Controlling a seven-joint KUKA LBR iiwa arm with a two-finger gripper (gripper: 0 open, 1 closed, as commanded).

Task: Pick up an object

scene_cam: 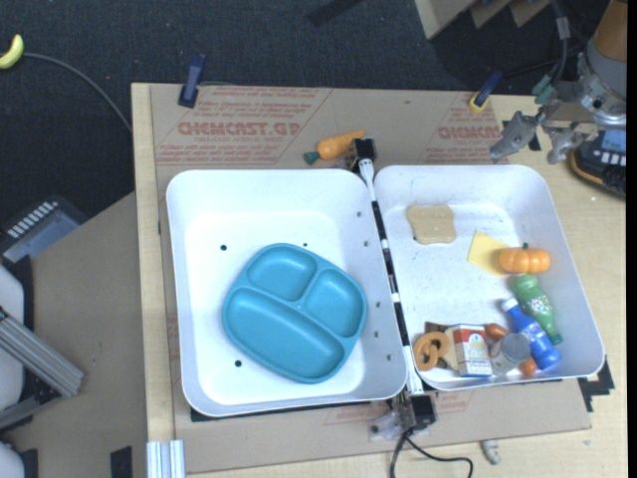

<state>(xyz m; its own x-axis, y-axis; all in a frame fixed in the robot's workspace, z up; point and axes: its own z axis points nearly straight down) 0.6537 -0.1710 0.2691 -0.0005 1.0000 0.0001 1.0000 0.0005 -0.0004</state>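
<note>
At the near edge of the desk (299,446), a pale board surface with red printed lettering, two shallow white plastic bins sit side by side, their inner rims touching along a dark hinge-like strip. The left bin (189,267) has rounded corners and holds a single smooth blue divided plate (294,312), oval in outline with three compartments, lying flat near the bin's middle. The right bin (567,227) carries a cluster of small things along its near wall: a brown pretzel (431,350) at the left, touching a small carton (472,352) with red and white print, then a round grey can (515,349) seen end-on and a blue bottle (530,334) lying slantwise beside it. Just beyond lies a green bottle (534,305), also on its side. Farther still, near the right wall, a small orange pumpkin-shaped toy (524,260) touches a yellow wedge of cheese (486,251). A tan slice of bread (432,224), square with soft corners, lies apart toward the far left of this bin. Behind the bins, an orange carrot-like toy (335,146) rests on the board by the hinge, and blue clamps grip the far edge. The end effector (537,137) hangs above the far right corner, outside the bin, well apart from every object; its metal fingers appear spread and nothing sits between them.
</note>
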